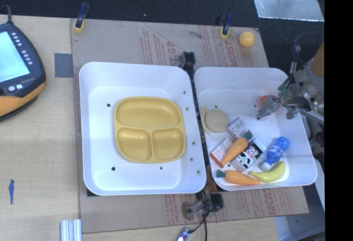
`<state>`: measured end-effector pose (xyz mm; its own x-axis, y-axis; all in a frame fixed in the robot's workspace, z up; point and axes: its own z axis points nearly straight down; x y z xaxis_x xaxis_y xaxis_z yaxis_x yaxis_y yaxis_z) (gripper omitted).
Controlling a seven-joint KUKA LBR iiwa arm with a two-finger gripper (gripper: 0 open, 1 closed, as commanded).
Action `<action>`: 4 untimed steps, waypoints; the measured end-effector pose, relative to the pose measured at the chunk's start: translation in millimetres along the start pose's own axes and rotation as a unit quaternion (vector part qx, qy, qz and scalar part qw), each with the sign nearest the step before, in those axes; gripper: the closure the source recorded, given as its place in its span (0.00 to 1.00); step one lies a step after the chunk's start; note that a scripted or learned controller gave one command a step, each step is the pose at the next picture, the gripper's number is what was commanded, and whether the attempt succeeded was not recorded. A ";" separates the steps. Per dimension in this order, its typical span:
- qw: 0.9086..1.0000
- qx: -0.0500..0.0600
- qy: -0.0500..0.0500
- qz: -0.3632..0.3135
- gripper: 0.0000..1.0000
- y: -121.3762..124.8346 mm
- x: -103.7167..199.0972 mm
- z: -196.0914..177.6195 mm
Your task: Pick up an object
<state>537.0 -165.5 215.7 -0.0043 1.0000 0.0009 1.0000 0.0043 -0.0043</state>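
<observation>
Spanning the frame, the pale wooden counter (pixel 38 146) carries a brown cardboard sheet (pixel 160 41) with two shallow white plastic bins side by side. The left bin (pixel 94 129) holds a yellow three-compartment plate (pixel 149 128). The right bin (pixel 251 82) holds, toward its lower half, a round tan disc (pixel 215 121), a blue-capped small bottle (pixel 274 152), a yellow banana (pixel 271 173), two orange carrots, one (pixel 234 149) leaning across small printed cartons (pixel 238 151), the other (pixel 240 178) lying at the lower rim. At the right edge, the grey gripper (pixel 273 106) hangs over the right bin's upper right part; its fingers look parted with nothing between them. A small orange ball (pixel 246 39) sits on the cardboard above.
</observation>
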 end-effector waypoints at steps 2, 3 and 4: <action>1.000 -0.002 -0.001 -0.001 0.00 -44.2 57.1 123.9; 1.000 0.000 0.000 -0.001 0.00 -48.5 66.3 124.3; 1.000 -0.001 -0.001 -0.001 0.00 -47.7 68.0 124.3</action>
<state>488.5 -97.6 91.6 -0.0063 1.0000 -0.0003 1.0000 0.0063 -0.0025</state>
